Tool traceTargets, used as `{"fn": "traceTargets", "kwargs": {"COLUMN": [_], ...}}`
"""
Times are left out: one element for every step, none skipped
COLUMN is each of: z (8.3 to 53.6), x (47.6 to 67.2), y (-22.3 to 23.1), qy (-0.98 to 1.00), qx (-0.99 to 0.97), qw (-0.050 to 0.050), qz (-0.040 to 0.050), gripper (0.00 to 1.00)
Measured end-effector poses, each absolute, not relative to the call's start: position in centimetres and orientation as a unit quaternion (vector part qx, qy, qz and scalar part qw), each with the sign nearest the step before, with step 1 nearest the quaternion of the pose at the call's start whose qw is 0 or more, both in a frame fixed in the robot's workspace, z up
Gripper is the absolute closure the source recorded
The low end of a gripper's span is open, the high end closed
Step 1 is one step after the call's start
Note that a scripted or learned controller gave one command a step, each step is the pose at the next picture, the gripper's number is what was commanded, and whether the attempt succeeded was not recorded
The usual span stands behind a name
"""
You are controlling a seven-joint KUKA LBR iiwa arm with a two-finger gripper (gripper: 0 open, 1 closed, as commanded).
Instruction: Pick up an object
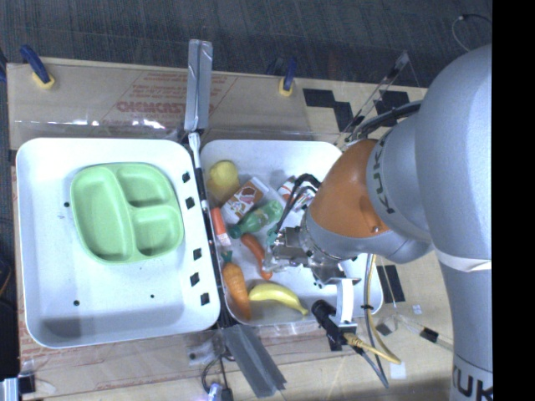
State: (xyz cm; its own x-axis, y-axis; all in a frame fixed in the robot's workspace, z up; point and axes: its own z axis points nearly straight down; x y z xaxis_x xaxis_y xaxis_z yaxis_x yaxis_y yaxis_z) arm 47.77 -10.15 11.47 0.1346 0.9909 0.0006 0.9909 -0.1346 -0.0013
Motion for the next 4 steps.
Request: {"fn": "traceTargets", "kwargs": {"z": [23.7, 23.7, 19.0, 19.0], "x": [52.6, 52.6, 50.6, 50.6], "y": [-3.7, -3.7, -4.5, -4.5], "qy": [-0.588, -0.588, -0.595, -0.595], "qx": [-0.809, -0.809, -0.804, -0.804], "qw": [0.001, 0.002, 0.002, 0.002], "qz": [0.0006, 0.0011, 0.002, 0.0019], "gripper": [1.0, 0.0, 0.0, 0.0]}}
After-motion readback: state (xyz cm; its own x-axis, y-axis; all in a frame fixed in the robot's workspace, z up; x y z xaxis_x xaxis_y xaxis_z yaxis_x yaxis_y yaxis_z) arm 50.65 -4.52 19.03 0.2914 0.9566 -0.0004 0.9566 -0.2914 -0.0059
